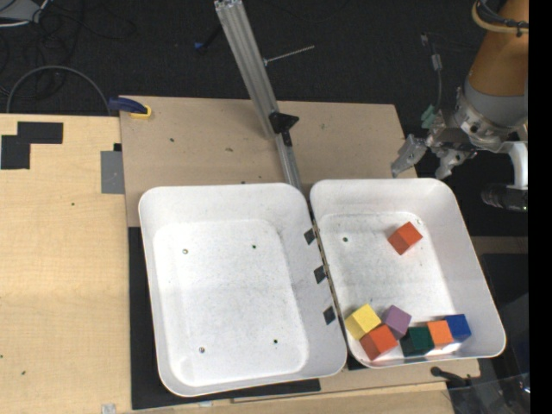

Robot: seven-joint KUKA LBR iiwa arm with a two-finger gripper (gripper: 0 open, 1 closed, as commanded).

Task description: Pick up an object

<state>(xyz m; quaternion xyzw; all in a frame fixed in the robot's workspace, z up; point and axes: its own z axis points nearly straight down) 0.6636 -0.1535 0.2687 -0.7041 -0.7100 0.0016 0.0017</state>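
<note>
Gripper (pixel 429 155): hangs beyond the far right corner of the right bin (pixel 466 231), above the tabletop (pixel 345 136); two pale fingers (pixel 408 157) slant downward and stand spread apart, with nothing between them.
Arm (pixel 498 67): orange band above a grey wrist, entering from the right.
Candidate object: a lone orange-red cube (pixel 404 237) lies on the floor of the right bin, toward its far right, well apart from the other pieces and clear of the walls.
Cluster: a yellow block (pixel 364 319), purple block (pixel 397 318), red block (pixel 378 341), green block (pixel 417 341), orange block (pixel 441 331) and blue block (pixel 458 326) crowd the near right corner of the same bin, most touching a neighbour or the rim.
Left bin (pixel 224 283): white floor with a few dark specks.
Step in hand: approach, judged from the gripper's height and its place outside the bin.
Advice: the lone cube looks the easiest pick; the gripper would need to travel near-left over the rim, descend with a finger on each of two opposite faces, and turn to match the cube, which sits rotated relative to the bin walls.
Risk: a descent into the cluster would likely land a finger on a neighbouring block.
Hard to make out: the fingertips blur against the dark background; the arm is cut off above the orange band; the lower faces of the clustered blocks are hidden by one another and by the near rim.
</note>
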